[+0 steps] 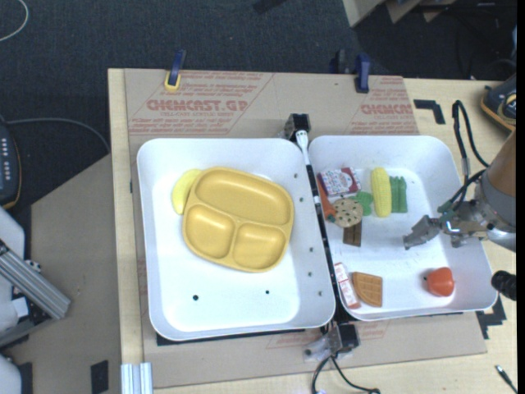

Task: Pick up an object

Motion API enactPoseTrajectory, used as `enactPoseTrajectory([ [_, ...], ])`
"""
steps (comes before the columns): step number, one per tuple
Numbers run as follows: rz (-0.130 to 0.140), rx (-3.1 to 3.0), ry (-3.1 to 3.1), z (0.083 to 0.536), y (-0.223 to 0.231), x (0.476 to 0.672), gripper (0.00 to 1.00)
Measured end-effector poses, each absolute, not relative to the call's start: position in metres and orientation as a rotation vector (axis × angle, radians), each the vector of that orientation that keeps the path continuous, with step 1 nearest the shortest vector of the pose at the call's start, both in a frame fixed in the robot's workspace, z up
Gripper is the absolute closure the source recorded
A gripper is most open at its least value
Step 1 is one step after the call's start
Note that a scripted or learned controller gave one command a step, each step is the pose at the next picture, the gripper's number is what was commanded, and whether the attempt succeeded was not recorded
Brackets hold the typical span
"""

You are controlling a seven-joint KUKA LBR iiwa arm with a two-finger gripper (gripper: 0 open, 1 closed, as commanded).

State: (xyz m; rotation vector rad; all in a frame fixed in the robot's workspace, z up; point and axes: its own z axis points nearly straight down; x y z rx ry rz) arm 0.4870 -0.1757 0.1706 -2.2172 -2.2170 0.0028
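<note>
- Camera view, with the right bin as the landmark: the gripper hangs over that bin's right-hand middle, above bare white floor, with the arm reaching in across the bin's right wall.
- Whether the claw is spread or pressed together I cannot tell from this angle; nothing is visibly between it, and it appears to touch no object.
- The nearest likely pick is the orange-red tomato, near the bin's front right corner, just ahead of the claw and apart from it.
- My judgement of its handling: small, round, light, probably smooth hard plastic, so it may roll or squirt out; take it across its widest middle, coming straight down.
- Further toward the bin's left wall lie a corn cob beside a green piece, a red packet, a cookie and a waffle-like square.
- Beyond the right bin's left wall, the other bin holds a yellow divided tray.
</note>
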Motion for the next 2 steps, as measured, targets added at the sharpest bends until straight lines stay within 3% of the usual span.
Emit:
enactPoseTrajectory([
  [2, 0.002, -2.219, -2.218, 0.083, -0.166, 0.487, 0.00],
])
